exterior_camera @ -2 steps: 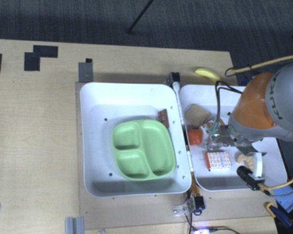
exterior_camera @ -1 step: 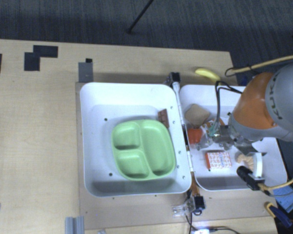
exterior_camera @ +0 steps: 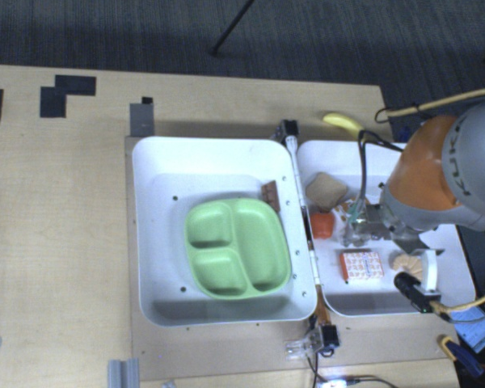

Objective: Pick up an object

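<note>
The right bin (exterior_camera: 339,297) holds several small items. A tan lumpy piece (exterior_camera: 326,188) lies at the back, an orange block (exterior_camera: 322,225) sits near the left wall, and a red-and-white patterned box (exterior_camera: 361,266) rests toward the front. A pale biscuit-like piece (exterior_camera: 404,260) lies partly under the wrist. My gripper (exterior_camera: 356,223) hangs low in this bin, between the orange block and the patterned box, just above the box's far edge. The view does not show anything held.
The left bin (exterior_camera: 158,217) carries a green divided plate (exterior_camera: 238,247), with a small brown piece (exterior_camera: 269,192) by its right wall. A yellow banana (exterior_camera: 340,122) lies on the bench behind the right bin. Cables trail at the right and front edges.
</note>
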`<state>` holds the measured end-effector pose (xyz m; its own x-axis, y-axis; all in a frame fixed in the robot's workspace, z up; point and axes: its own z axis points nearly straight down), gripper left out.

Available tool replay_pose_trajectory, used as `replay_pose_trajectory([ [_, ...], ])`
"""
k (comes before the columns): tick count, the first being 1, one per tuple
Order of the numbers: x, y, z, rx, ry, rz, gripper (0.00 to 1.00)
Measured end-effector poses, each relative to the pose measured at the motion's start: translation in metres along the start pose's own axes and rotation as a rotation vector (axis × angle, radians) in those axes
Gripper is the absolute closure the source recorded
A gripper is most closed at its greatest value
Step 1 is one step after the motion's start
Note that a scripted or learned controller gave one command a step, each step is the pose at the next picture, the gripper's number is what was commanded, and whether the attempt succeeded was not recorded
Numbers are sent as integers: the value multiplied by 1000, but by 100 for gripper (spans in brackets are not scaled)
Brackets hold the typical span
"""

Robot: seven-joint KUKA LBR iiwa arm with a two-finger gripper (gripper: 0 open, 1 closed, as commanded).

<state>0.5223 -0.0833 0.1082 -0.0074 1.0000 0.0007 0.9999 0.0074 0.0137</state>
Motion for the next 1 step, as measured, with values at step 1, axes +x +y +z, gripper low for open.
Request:
replay_pose_trajectory([
  [1,0,0,0,0,0,0,0],
])
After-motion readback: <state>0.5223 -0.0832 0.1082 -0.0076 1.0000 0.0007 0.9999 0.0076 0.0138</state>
